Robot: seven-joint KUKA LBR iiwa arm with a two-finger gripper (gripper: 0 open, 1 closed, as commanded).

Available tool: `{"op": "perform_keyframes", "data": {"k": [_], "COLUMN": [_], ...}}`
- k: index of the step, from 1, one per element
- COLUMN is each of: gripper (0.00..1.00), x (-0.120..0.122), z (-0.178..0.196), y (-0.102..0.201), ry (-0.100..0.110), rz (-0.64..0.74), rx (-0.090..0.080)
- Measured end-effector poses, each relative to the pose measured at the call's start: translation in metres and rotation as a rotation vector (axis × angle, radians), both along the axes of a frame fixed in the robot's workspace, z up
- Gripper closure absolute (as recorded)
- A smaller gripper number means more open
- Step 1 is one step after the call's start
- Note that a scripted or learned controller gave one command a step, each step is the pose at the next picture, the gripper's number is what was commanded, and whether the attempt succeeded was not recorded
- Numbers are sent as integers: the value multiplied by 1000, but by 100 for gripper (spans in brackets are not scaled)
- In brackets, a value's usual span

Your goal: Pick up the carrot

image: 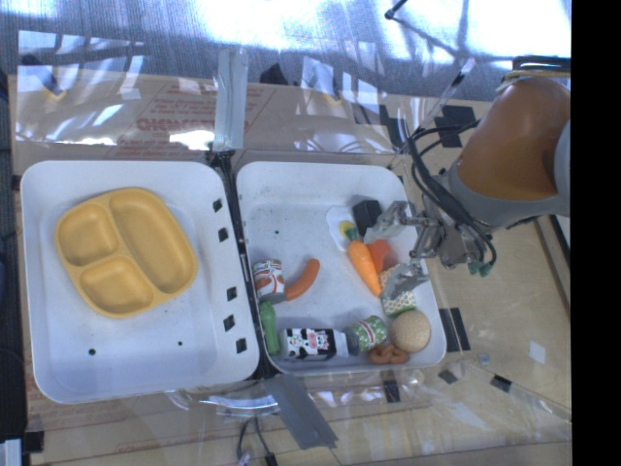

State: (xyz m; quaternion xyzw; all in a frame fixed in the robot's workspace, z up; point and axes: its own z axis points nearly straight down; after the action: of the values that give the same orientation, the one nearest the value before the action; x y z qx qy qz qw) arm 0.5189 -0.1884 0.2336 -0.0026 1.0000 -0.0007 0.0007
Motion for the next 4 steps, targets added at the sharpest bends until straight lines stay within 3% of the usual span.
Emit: {"op": "perform_keyframes", "data": {"k": [1, 2, 3, 4], "gripper": [0, 100, 100, 0], "x": [30, 33, -27, -16], "z": [-138, -125, -132, -125], "y": [-3, -1, -19, -14], "ry": [2, -3, -1, -32], "rz": [-80, -70, 298, 307], "rx": [2, 0, 1, -5]}}
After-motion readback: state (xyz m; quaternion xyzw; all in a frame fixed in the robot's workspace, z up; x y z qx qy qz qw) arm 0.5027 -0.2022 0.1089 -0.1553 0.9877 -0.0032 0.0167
